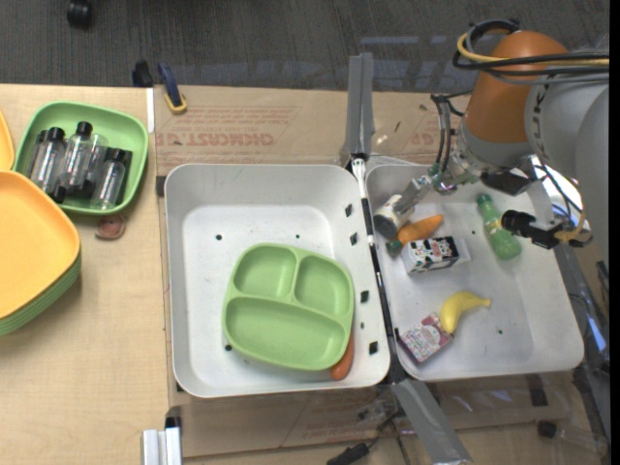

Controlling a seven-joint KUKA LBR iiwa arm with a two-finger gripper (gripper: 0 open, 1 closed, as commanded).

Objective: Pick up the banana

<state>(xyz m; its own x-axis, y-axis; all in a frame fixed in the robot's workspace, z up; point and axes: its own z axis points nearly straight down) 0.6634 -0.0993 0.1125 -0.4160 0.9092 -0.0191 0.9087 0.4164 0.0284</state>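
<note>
In the camera view, you had the banana (462, 308) lying loose on the floor of the right bin (542, 356), toward its near side, just beside a small snack packet (424, 339) at its lower left and well apart from anything holding it. The gripper (389, 219) sat up near the far left corner of that bin, low over a carrot (420, 228) and close to a small milk carton (431, 252); a green bottle (502, 235) lay further right. The jaws looked slightly parted with nothing between them, though the dark fingers blurred against the bin wall, so you could not be fully sure of the gap. By my reading the task stood at the approach step: no grasp made, the arm not over its target. The next move called for carrying the wrist toward the near side of the bin, above the banana, turning the jaws across its short width, and descending clear of the packet. The left bin (194, 260) held a green divided plate (289, 305), of no concern here.
</note>
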